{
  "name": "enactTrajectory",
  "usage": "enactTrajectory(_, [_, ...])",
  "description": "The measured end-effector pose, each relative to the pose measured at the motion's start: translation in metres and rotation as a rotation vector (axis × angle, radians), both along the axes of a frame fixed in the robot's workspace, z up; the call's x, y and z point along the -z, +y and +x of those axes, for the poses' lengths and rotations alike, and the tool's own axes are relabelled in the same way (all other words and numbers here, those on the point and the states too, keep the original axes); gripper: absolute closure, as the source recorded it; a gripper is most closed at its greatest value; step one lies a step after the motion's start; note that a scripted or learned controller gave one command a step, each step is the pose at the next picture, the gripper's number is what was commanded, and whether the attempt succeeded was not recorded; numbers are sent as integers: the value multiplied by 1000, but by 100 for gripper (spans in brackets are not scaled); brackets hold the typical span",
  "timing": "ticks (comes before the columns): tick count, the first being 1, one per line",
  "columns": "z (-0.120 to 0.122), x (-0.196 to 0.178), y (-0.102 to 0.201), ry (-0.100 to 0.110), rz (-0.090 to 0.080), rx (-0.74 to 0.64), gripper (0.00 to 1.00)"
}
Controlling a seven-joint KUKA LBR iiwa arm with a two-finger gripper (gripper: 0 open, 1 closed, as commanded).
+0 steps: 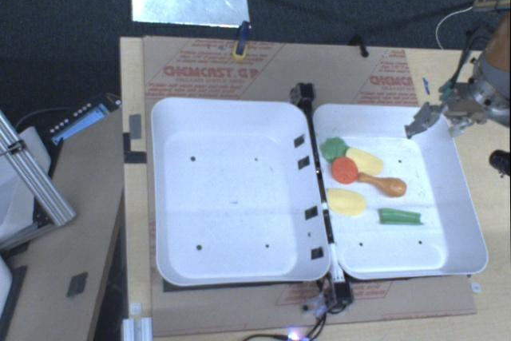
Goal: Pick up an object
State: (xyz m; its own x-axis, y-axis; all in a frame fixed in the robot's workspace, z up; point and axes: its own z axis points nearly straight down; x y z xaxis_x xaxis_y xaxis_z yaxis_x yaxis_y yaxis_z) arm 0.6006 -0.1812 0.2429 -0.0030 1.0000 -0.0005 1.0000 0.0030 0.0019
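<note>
Five small toys lie clustered in the right bin (455, 196), all toward the wall it shares with the left bin (231, 196). Nearest that wall at the top is a green leafy piece (333, 147); touching it on the far side is a pale yellow lump (365, 161), and just below sits a red-orange ball (344, 170). A brown spoon-shaped piece (386, 185) runs from the ball away from the wall. Below the ball lies a second yellow piece (346, 201), oval and flat-looking, and beside it, further from the wall, a slim green pod (399, 216). The gripper (435, 117) hangs above the right bin's far upper corner, well apart from the toys, with nothing in it. It is small and blurred, and whether it is wide or narrow cannot be told. The arm above it is cut off.
</note>
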Motion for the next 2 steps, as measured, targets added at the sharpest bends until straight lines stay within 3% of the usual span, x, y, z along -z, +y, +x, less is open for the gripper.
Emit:
enactTrajectory(1, [38,153,-25,12,3,0,0])
enactTrajectory(2, [51,158,39,0,3,-7,0])
